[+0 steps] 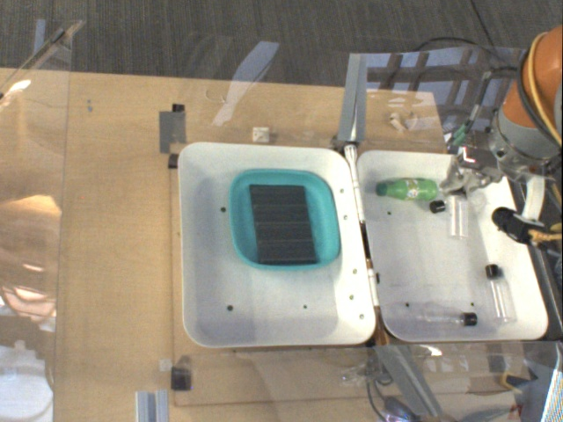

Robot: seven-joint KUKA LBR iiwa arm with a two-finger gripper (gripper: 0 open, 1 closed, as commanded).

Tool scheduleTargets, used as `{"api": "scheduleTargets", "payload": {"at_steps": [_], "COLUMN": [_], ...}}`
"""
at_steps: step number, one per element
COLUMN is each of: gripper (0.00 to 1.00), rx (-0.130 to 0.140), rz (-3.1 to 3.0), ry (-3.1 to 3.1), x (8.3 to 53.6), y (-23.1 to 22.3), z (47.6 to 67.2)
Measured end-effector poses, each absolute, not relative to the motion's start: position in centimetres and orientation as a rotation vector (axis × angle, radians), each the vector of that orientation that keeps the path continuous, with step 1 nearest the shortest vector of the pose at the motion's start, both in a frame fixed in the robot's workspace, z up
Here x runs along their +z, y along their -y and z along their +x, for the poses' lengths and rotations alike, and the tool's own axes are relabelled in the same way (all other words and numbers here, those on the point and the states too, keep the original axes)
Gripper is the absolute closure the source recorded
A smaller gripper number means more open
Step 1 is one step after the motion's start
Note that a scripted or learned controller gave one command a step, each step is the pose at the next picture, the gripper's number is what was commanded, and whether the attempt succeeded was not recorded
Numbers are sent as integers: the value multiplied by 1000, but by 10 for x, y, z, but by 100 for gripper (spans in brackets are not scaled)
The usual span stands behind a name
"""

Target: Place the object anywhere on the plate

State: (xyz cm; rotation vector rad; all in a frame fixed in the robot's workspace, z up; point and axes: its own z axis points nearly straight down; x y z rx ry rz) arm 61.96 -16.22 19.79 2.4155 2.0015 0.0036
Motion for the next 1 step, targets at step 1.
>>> {"api": "scheduleTargets", "payload": {"at_steps": [1], "gripper": [0], "rx": [4], "rz": [2415], "ry": [-2001], "x": [198], "y": [162], "z": [620]}}
